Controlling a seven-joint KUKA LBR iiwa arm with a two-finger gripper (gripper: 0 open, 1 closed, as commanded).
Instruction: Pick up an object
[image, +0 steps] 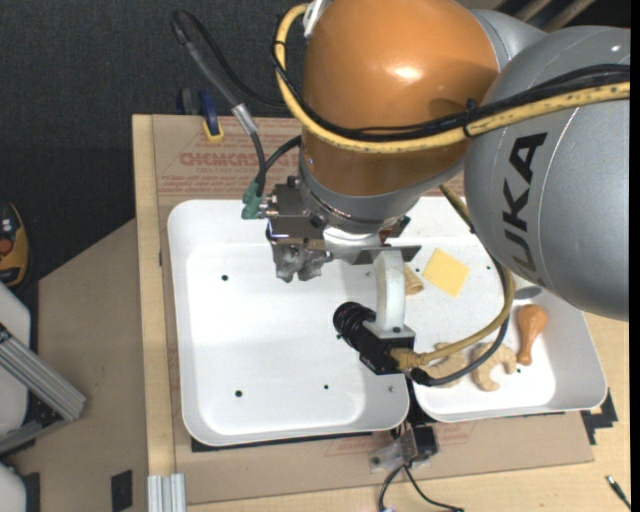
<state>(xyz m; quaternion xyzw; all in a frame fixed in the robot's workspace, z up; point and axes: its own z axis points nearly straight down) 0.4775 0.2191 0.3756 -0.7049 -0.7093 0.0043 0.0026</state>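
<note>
A large grey robot arm (560, 160) with a glossy orange band (390, 70) reaches in from the right and covers much of the upper scene. Below it, two shallow white bins sit side by side on a brown cardboard-coloured bench (160, 300).

The gripper (300, 262) hangs over the upper part of the left bin (260, 400), a dark metal block with short grey tips pointing down. Whether it is released or clenched cannot be told from this angle, and nothing is seen between its tips.

The objects for picking lie in the right bin (560, 385). A flat yellow square (445, 272), like a slice of cheese, rests near the bin's upper left. A tan drumstick-shaped toy (529, 330) lies near the right side, narrow end down. Just beside it, lower and to the left, sits a pale beige curved piece (490, 372), its exact shape unclear.

A white bracket with a black fitting (385, 330) stands over the divide between the bins, with a yellowish cable (460, 350) trailing from it across the right bin.
</note>
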